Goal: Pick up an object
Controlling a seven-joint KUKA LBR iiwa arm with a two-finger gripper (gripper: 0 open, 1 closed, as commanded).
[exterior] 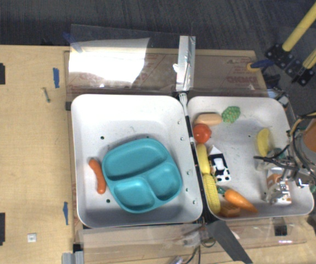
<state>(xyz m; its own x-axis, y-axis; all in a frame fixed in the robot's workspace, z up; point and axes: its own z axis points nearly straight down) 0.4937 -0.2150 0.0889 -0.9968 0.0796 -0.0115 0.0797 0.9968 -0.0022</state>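
Observation:
The right bin (246, 147) holds several toy foods. A tan bread roll (207, 118), a green broccoli piece (231, 114) and a red tomato (202, 132) lie at its far left. A yellow corn cob (208, 180) runs along the left wall, with a black-and-white block (219, 168) beside it and an orange carrot (239, 200) at the near edge. A yellow banana (263, 142) lies to the right. My gripper (277, 190) is low in the bin's near right corner, just below the banana and apart from it. Nothing shows in its grasp.
The left bin (92, 120) carries a teal divided plate (141, 174) and an orange sausage-like piece (98, 176) at the plate's left. A clear plastic sheet (111, 65) lies behind the bins. Yellow poles (306, 21) stand at the far right.

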